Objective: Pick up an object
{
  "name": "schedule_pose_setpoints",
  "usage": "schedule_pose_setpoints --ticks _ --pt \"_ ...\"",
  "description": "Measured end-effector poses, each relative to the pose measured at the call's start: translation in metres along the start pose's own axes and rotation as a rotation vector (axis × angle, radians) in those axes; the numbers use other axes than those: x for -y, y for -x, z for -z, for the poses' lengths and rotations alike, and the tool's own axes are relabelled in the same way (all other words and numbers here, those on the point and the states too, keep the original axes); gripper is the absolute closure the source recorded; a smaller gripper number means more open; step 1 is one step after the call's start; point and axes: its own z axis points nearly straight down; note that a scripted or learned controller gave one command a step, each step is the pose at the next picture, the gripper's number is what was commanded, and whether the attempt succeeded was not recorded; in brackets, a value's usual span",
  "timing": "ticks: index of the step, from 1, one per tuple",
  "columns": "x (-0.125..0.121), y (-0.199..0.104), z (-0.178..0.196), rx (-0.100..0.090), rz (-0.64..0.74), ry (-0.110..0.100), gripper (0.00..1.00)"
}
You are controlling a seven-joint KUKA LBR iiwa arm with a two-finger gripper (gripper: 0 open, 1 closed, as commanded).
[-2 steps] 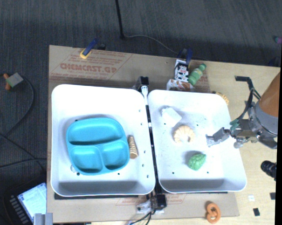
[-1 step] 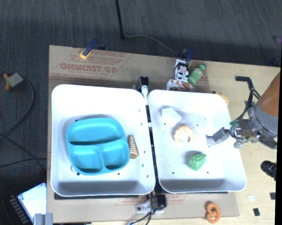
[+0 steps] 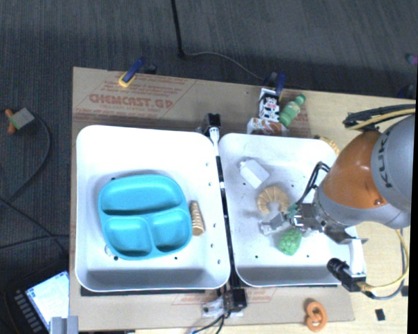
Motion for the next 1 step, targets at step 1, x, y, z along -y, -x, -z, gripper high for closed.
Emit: schedule_pose_setpoints --ticks 1 --pt "-0.0002 0.0021 0.0099 0.005 -0.003 0.002 1.00"
